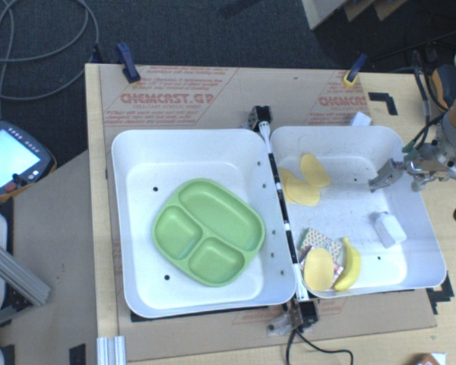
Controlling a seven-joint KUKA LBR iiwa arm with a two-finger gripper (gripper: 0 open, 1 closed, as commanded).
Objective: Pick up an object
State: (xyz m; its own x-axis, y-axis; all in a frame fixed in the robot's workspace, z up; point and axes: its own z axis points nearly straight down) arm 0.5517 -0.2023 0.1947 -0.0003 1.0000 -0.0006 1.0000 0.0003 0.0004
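The right bin [410, 272] holds several objects. Two pale yellow flat pieces [307, 179] lie overlapping near its left wall. A banana [350, 265] and a round yellow fruit [318, 270] rest at the front, on a patterned packet [321, 241]. A small white block [387, 229] lies toward the right. My gripper [385, 175] hangs at the bin's right side near the far wall, above and behind the white block and apart from every object. Nothing shows in its grasp.
The left bin [137, 166] holds a green divided plate [208, 231]. A black divider rail [277, 204] runs between the bins. Clamps [126, 61] sit at the board's far edge. Cables and a handheld screen [11, 160] lie on the left.
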